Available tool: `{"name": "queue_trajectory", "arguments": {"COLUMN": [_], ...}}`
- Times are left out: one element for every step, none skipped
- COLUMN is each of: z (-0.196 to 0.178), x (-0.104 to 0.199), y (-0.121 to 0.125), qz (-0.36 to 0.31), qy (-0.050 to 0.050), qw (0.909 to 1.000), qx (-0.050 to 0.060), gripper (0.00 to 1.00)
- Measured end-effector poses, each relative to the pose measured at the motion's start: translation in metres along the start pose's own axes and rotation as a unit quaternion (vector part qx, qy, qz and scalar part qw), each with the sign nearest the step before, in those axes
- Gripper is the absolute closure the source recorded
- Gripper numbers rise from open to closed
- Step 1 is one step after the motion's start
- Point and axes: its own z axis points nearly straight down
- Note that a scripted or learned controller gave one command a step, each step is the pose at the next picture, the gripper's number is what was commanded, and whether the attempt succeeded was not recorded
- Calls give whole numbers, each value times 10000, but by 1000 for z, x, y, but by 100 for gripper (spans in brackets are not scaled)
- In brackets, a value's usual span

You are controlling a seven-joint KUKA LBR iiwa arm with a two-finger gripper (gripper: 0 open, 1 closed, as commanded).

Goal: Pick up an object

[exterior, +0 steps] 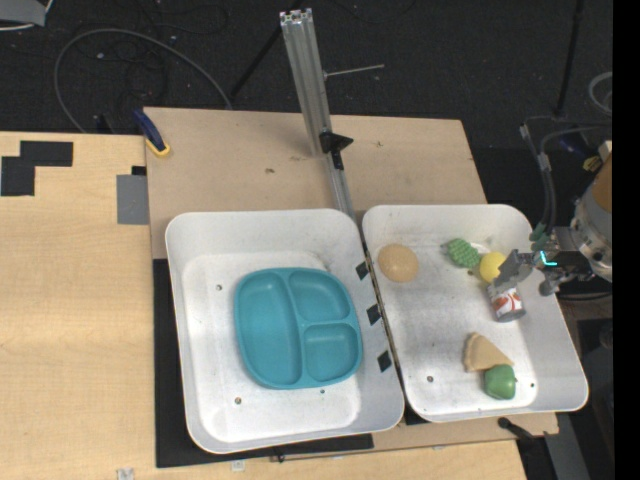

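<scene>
Holding six objects, right bin [440, 393]; left bin [200, 408], one teal tray [297, 326].

Pale wood-grain worktop [70, 268]; smooth white plastic bins [190, 268]; glossy teal plastic tray [297, 326]; ribbed bare-metal post [305, 78].

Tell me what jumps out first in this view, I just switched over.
The teal divided plate lies alone in the left bin. The right bin holds the small things: a tan ball near its left wall, a green toy, a yellow piece and a can by the gripper at its right side.
</scene>
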Motion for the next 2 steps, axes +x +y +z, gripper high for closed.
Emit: {"name": "queue_trajectory", "arguments": {"z": [0, 51], "x": [0, 10], "y": [0, 2], "qz": [0, 4], "qy": [0, 14], "qw": [10000, 10000], "qx": [-2, 33], "gripper": [0, 0]}}
